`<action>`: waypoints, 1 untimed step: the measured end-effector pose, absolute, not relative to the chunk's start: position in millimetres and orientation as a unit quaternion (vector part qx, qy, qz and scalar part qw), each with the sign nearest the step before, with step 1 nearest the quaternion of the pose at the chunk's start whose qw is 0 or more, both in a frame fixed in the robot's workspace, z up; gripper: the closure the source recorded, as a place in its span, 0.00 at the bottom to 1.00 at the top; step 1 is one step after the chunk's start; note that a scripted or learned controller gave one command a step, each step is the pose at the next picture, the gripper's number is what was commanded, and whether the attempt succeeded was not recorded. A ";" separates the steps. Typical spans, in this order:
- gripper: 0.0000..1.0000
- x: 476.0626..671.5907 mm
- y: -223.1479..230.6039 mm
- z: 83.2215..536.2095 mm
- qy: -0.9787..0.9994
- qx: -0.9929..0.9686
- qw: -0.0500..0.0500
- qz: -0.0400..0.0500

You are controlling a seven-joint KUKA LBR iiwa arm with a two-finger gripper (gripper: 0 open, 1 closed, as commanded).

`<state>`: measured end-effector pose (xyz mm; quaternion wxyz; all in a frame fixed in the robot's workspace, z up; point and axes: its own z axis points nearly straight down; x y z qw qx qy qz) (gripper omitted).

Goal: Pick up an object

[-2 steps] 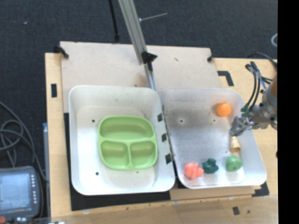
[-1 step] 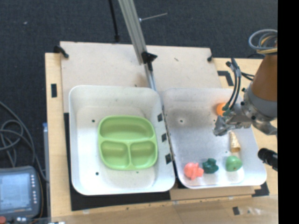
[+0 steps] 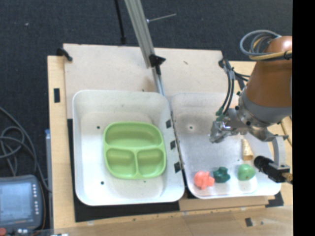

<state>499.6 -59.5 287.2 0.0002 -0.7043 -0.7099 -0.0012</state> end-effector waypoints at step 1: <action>1.00 502.3 -6.7 267.1 -0.710 -0.704 0.001 0.000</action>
